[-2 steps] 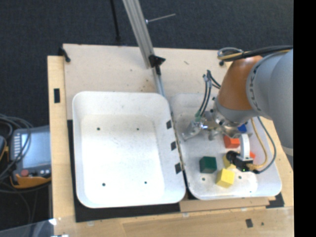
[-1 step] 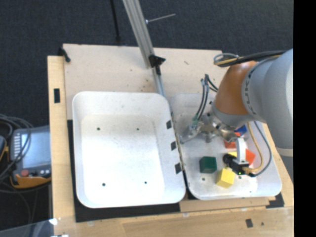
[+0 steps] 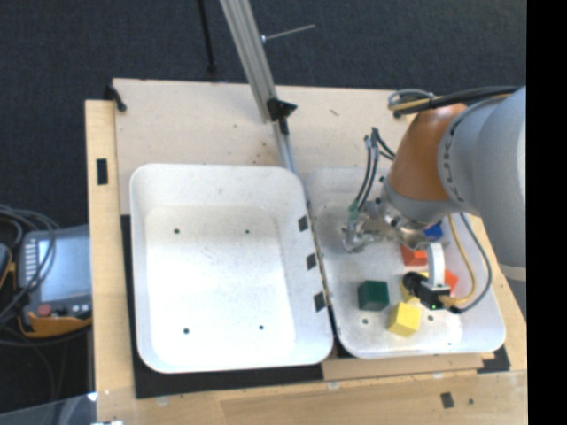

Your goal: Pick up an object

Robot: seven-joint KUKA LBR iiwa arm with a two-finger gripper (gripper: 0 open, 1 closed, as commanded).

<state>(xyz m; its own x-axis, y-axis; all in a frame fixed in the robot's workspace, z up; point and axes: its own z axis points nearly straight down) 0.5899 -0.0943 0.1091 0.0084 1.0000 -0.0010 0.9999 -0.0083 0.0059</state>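
Orange-banded arm [image 3: 443, 166] reaches in from the right of the frame and sits low over the right bin [image 3: 354, 348]. Its gripper [image 3: 359, 235] is down near the bin's upper-left part, above the green block [image 3: 373, 294]; whether it is spread or pinched, I cannot tell. A yellow block [image 3: 406, 318] lies just right of and below the green one. Orange [image 3: 415, 257] and blue [image 3: 433, 232] pieces peek out under the wrist. The left bin [image 3: 151, 189] fills centre-left of the frame.
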